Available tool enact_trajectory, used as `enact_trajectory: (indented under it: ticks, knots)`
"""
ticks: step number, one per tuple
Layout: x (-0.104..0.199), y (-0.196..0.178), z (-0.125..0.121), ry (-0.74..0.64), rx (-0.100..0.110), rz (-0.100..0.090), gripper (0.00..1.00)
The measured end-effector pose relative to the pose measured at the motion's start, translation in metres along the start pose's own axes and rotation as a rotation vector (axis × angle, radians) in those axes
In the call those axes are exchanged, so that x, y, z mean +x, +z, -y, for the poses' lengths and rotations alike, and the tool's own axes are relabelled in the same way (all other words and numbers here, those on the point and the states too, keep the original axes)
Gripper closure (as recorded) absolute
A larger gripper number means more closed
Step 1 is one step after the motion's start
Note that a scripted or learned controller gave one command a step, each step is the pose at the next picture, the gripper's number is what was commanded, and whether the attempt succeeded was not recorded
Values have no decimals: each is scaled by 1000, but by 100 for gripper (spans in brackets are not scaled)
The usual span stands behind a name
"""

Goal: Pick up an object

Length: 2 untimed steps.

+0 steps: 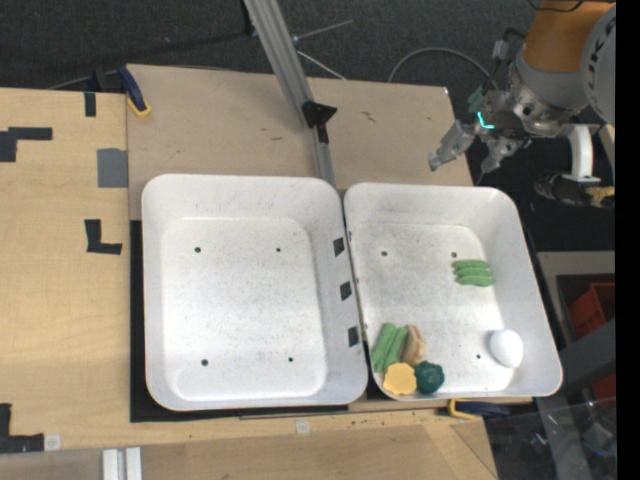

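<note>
My hand point(478, 151) hangs spread and empty beyond the right bin's point(520, 230) far rim; the nearest object, a green pod point(473, 272), lies crosswise just inside, toward me.

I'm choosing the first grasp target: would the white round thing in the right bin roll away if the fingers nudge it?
Probably. The white ball looks smooth and rounded, so a sideways nudge would likely roll it. It sits near the right bin's corner wall, which may stop it. It looks small and probably light.
</note>
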<state>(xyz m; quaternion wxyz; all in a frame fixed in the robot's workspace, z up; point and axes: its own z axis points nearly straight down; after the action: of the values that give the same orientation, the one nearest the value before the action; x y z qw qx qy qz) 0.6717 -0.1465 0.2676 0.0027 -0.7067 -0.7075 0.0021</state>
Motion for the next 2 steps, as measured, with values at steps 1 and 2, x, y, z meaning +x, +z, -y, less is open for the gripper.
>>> enact_trajectory:
  ticks: [1,2]
  knots:
    - [0,-4,-1,-1,-5,2,0]
    - [-1,58,-8,-1,0,1,0]
